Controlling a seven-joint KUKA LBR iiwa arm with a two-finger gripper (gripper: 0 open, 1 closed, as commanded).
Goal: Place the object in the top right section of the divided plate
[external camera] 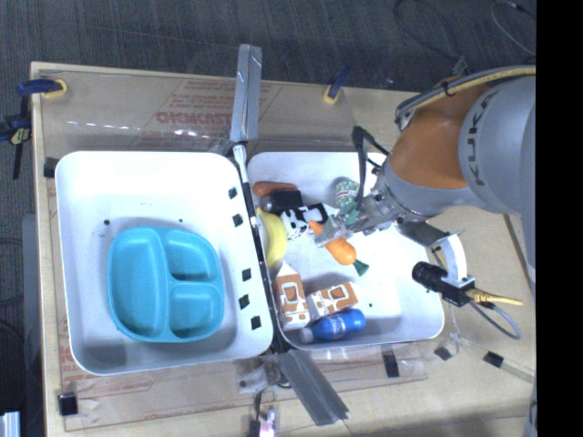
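A blue divided plate (pixel 166 283) lies in the left bin (pixel 82 198), with nothing in its sections. My gripper (pixel 352 217) hangs low in the right bin (pixel 401 285), just above and behind an orange carrot (pixel 342 250) with a green tip. A black-and-white toy (pixel 296 218) sits directly to the gripper's left, and a small greenish ball (pixel 345 189) is just behind it. I see nothing clearly held by the gripper. The wrist hides what lies directly under it.
Also in the right bin: a yellow banana (pixel 272 237) against the divider wall, a brown item (pixel 273 190) at the back, two small cartons (pixel 311 299) and a blue bottle (pixel 337 324) near the front. A black fitting (pixel 442 280) sticks out at the bin's right rim.
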